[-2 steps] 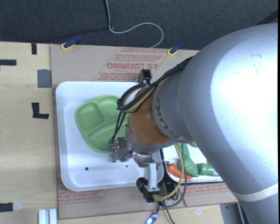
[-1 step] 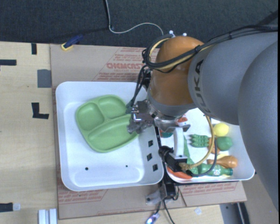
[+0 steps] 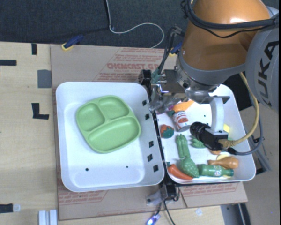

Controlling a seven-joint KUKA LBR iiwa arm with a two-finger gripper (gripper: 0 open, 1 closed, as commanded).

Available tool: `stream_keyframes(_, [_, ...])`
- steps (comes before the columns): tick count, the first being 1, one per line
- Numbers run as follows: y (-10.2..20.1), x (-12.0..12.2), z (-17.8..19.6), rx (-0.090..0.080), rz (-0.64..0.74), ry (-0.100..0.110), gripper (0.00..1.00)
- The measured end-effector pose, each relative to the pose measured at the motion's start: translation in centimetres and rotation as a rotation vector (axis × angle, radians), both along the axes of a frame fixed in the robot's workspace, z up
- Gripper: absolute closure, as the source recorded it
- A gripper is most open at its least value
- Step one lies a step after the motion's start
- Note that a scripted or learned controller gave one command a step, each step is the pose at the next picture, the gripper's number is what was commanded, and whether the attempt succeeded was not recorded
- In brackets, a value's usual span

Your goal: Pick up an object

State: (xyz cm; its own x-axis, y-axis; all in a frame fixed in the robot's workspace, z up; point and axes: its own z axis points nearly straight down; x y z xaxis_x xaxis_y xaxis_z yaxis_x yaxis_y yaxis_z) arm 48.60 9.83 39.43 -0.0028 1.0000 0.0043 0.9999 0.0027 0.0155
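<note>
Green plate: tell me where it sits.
The green plate lies in the left bin, toward its upper middle, apart from the toys in the right bin.

The green divided plate [image 3: 108, 123] looks like smooth matt plastic. Both white bins [image 3: 68, 107] appear to be glossy plastic. The arm's orange band [image 3: 225, 20] shines, glossy and smooth. The board [image 3: 126, 64] under the bins looks like matt cardboard.

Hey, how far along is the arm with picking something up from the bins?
Done: the arm has reached in over the right bin, and its hand sits low near the bin's upper left corner. In hand: nothing visibly; I can't tell whether it grips anything. The toys, like the small bottle and the green corn, lie in the bin. Left: grasp one and lift. The green plate sits in the left bin.
</note>
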Motion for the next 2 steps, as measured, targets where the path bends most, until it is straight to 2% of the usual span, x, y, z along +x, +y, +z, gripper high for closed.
stream_keyframes(1, [-4.77, -0.36, -11.58, -0.006, -0.006, 0.025, 1.0])
stream_keyframes(2, [-4.57, -0.29, -11.13, -0.005, -0.002, 0.018, 0.0])
